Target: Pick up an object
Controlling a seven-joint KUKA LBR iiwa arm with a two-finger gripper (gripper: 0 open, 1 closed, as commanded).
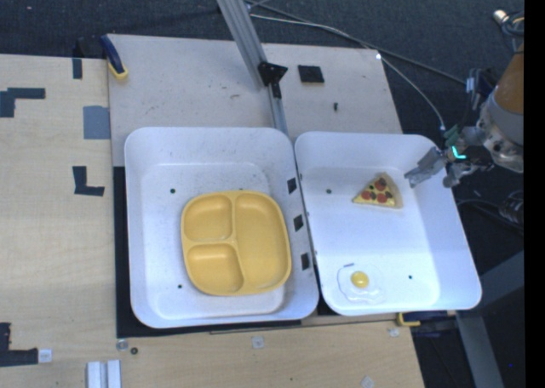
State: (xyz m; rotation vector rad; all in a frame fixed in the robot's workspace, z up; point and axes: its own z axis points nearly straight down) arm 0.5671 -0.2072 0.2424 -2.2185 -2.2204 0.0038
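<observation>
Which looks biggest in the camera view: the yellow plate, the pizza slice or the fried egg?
Largest to smallest:
1. yellow plate
2. pizza slice
3. fried egg
The pizza and egg look close in size, so that order is unsure.

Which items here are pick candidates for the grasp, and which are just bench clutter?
Belongs to the job:
- pizza slice toy, right bin
- fried egg toy, right bin
- yellow divided plate, left bin
- gripper, at the right bin's far right edge

Just lying about:
- blue and yellow clamp
- black square
- metal strut
- cables
</observation>
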